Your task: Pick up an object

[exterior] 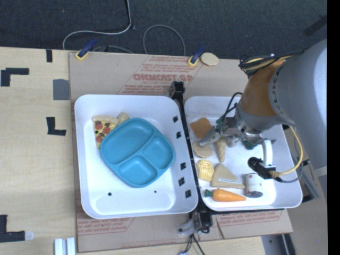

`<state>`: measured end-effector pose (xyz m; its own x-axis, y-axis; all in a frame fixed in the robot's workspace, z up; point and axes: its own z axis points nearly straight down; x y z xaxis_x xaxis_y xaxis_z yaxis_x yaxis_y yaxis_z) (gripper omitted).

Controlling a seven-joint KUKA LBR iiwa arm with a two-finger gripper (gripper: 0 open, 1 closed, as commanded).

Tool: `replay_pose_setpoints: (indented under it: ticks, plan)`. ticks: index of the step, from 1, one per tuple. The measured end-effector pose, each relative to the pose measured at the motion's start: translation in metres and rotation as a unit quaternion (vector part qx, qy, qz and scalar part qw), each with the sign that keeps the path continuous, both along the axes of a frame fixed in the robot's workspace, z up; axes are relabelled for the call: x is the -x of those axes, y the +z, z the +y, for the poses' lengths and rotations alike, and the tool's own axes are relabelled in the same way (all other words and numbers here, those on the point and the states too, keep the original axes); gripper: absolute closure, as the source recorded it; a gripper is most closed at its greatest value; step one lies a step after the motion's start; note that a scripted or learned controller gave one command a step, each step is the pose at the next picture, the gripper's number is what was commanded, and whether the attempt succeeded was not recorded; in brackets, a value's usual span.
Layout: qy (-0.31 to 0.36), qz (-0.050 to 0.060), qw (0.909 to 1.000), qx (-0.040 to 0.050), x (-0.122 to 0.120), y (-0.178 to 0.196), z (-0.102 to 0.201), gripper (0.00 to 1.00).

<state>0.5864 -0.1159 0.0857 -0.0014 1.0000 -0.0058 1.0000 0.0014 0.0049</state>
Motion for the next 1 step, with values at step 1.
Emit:
replay_pose_setpoints:
  ticks: [1]
  plan:
    - [-0.001, -0.004, 1.0, -0.0022, -0.0025, 0.0139, 0.0003, 1.0]
